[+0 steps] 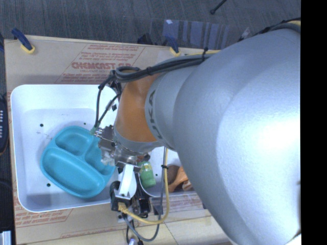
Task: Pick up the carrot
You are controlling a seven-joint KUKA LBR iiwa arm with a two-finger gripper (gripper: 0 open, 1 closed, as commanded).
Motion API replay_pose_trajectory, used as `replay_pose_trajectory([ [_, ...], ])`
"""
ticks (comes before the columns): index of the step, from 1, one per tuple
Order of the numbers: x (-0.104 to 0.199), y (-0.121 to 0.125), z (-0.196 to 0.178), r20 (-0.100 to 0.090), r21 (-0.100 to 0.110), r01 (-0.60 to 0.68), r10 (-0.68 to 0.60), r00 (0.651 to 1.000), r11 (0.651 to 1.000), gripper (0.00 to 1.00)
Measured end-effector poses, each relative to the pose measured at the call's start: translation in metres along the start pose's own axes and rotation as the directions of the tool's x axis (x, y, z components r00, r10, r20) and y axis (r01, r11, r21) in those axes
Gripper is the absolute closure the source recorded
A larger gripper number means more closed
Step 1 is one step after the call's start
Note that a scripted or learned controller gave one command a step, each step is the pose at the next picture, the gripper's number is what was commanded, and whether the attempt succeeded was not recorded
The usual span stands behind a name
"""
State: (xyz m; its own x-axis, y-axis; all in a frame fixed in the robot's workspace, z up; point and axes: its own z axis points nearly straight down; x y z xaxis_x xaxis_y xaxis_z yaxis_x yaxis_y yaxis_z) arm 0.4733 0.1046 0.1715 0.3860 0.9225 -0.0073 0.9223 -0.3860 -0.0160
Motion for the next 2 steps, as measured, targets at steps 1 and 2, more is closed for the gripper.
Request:
replay_pose_trajectory([
  [1,0.0005,0.0007,-0.01,0.002,0.005,0.012,-0.012,1.0,1.0,1.0],
  [2,0.0015,0.0004,-0.0189,0.005,0.012,0.02,-0.02,1.0,1.0,1.0],
])
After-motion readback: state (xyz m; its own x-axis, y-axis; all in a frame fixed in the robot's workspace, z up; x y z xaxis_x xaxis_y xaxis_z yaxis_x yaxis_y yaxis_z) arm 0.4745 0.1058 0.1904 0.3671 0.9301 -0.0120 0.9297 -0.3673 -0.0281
